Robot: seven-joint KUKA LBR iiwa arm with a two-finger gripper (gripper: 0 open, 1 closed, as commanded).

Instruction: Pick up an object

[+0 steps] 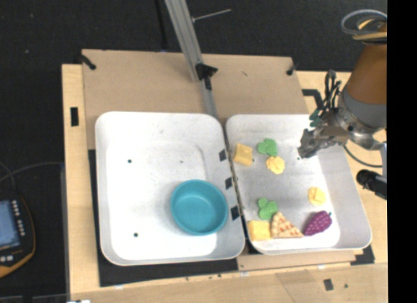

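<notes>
Camera view, looking down at a slant on two shallow white bins set side by side on a bench. My arm [368,80], grey with an orange band, reaches in from the right of the frame. My pincer [309,146] hangs over the upper right part of the right bin [345,184]; it is too small and dark here to tell how it is set, and nothing can be made out in its grip.

Below and to the left of it, small toy foods lie scattered in that bin. Near the bin's upper left are a yellow block [243,155], a green piece [266,146] and a yellow piece [275,164] just beside it. Toward the right lies a small yellow lump [316,195]. Along the lower edge sit another green piece [266,208], a yellow cube [258,230], a pizza slice [284,226] and a bunch of purple grapes [317,222].

The left bin [130,145] holds a blue bowl [199,206] at its lower right.

As I judge it, the pick is not yet done: every toy rests on the bin floor, so choosing one, descending and gripping all remain.
</notes>
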